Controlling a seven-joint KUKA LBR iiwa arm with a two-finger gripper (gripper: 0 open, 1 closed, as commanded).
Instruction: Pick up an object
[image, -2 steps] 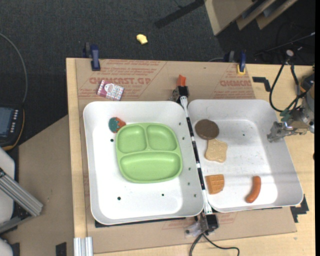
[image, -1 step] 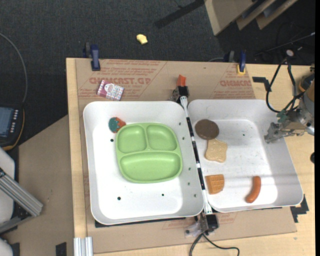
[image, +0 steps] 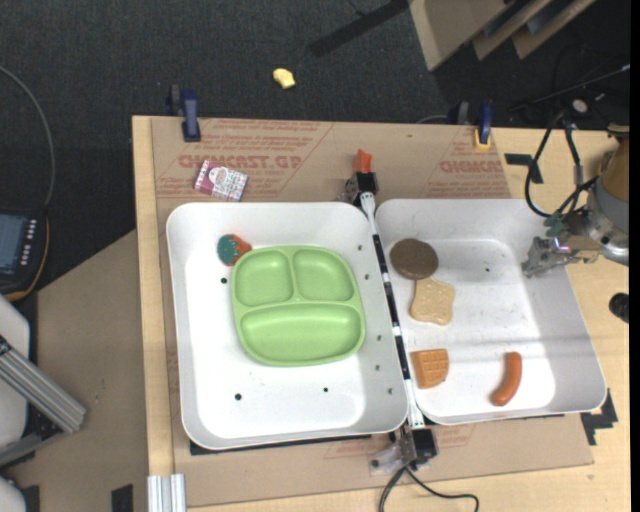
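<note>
The right bin (image: 560, 330) holds a round brown patty (image: 413, 258), a tan slice of bread (image: 433, 301), an orange cracker-like square (image: 430, 367) and a red-orange sausage (image: 508, 378). My gripper (image: 548, 252) hovers at the right bin's upper right rim, well away from all of these food pieces. Nothing shows between its fingers. The arm reaches in from the right edge.
The left bin (image: 200, 380) carries a green divided plate (image: 296, 304) and a small red and green toy (image: 234, 248) at its upper left. A small printed packet (image: 220, 179) lies on the cardboard behind the bins. Clamps stand along the back edge.
</note>
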